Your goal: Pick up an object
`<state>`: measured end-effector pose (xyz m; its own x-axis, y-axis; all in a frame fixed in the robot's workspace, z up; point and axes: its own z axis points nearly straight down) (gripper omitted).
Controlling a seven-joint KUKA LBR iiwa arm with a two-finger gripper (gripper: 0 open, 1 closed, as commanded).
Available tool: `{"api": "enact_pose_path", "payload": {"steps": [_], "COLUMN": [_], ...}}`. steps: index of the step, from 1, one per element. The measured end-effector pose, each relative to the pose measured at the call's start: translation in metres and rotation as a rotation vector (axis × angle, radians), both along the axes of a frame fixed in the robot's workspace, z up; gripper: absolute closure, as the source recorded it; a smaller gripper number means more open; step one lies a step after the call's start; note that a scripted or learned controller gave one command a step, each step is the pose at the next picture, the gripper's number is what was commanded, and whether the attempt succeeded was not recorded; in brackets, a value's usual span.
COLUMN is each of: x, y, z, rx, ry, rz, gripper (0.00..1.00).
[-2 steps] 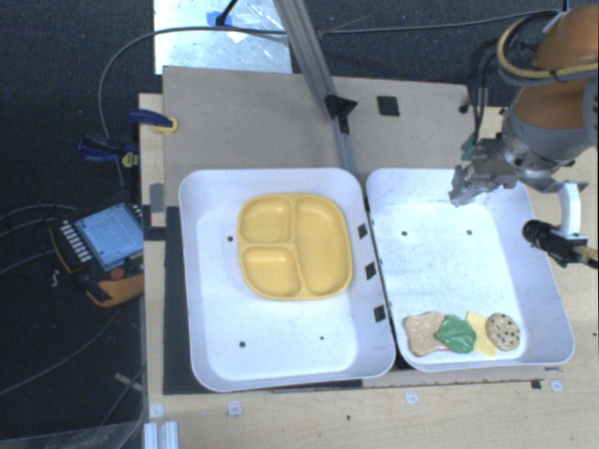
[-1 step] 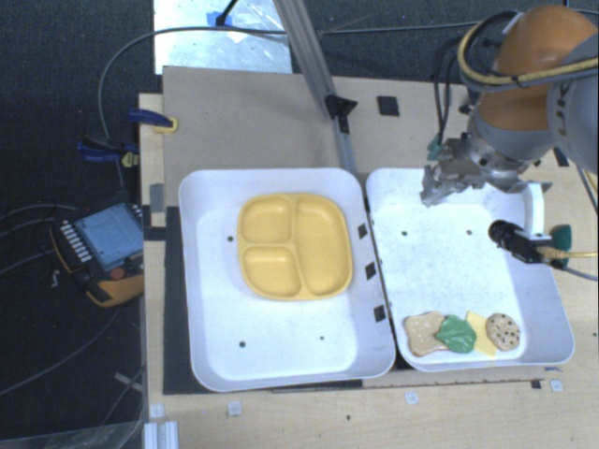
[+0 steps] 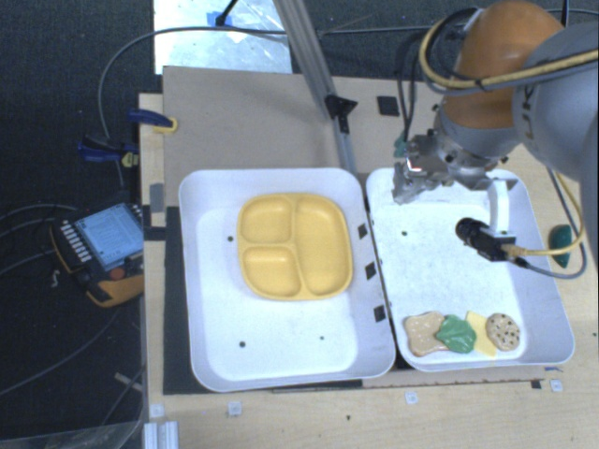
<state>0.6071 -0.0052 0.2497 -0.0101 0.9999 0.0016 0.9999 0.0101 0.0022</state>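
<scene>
Several toy food pieces lie in a row at the near edge of the right bin (image 3: pixel 440 279): a tan bread slice (image 3: pixel 423 333), a green leaf (image 3: pixel 456 334), a yellow cheese piece (image 3: pixel 481 333) and a brown cookie (image 3: pixel 504 330). My gripper (image 3: pixel 409 185) hangs over the far left corner of that bin, well away from the food and with nothing seen in it. The grey arm with its orange band (image 3: pixel 496 54) reaches in from the upper right.
The left bin (image 3: pixel 211 325) holds a yellow divided plate (image 3: pixel 295 246). A black part with a cable (image 3: pixel 479 237) hangs from the wrist over the right bin. A metal pole (image 3: pixel 314 59) slants down behind the bins. A handheld device (image 3: pixel 103 241) lies off the bench at left.
</scene>
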Motion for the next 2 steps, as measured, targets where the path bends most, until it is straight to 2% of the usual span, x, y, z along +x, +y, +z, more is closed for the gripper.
{"api": "enact_pose_path", "payload": {"steps": [2], "x": [0.024], "y": [0.113], "z": [0.006], "rx": [0.001], "ry": [-0.001], "rz": [0.0], "gripper": [1.0]}}
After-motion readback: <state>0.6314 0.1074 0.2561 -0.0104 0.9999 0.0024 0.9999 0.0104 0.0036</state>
